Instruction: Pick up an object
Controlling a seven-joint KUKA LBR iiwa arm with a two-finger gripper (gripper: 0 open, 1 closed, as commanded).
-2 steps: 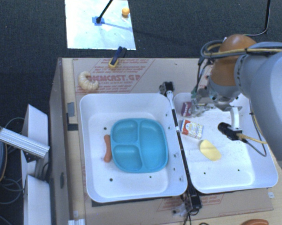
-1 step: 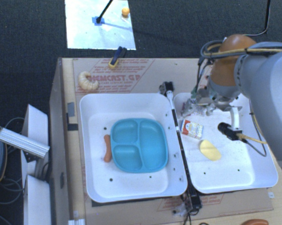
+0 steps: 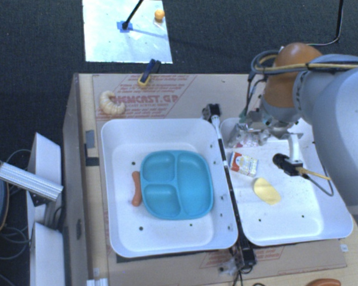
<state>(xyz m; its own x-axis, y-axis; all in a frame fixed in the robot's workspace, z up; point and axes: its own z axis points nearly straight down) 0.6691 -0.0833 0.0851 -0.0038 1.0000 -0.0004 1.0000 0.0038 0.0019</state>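
Grey arm over right bin, gripper low at far corner, finger state unclear, yellow piece, small packet, blue plate in left bin.

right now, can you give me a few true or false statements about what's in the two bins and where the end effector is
1. The blue divided plate lies in the left bin. True.
2. An orange sausage-shaped piece sits on top of the plate. False: it lies on the bin floor beside the plate's left edge.
3. The end effector is over the far end of the right bin. True.
4. The yellow object is in the left bin. False: it lies in the right bin.
5. A small red and white packet lies in the right bin, near the divide between bins. True.
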